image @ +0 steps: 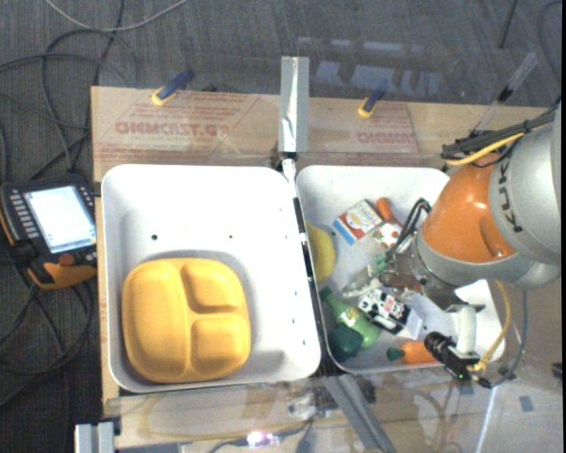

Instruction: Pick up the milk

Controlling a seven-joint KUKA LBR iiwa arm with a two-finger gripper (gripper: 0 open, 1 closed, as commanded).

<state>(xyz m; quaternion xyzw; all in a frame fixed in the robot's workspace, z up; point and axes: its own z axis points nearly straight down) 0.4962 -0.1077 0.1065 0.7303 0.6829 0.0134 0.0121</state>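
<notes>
White plastic, two shallow bins side by side on a cardboard-topped bench [198, 125]. Left bin [160, 196]: holding a yellow divided tray [187, 319], set toward the near left corner, three compartments facing up. Right bin [396, 179]: crowded.

Over to the milk [360, 220], a small carton in white, blue and red, lying in the far left part of the right bin. Long axis on a slant, running from lower left up to upper right in the camera view, blue end toward the bin's centre wall, red patch on the side nearer the arm. Top end or bottom end leading? Impossible to tell from here. Just beside its upper right corner, a small orange piece [385, 208]. Below and to its left, against the wall, a yellow rounded item [321, 250].

Now the arm [524, 206], grey with its orange band, reaching in from the right. Gripper [389, 274] low over the middle of the right bin, below and right of the milk, near it but apart. Open or closed: cannot tell, too much clutter and shadow around the tip. Nothing seen gripped.

Just under the gripper, a white and black card-like pack [385, 311]. Nearer still, a green bottle [344, 327] and an orange carrot-shaped toy [410, 352] along the front wall
</notes>
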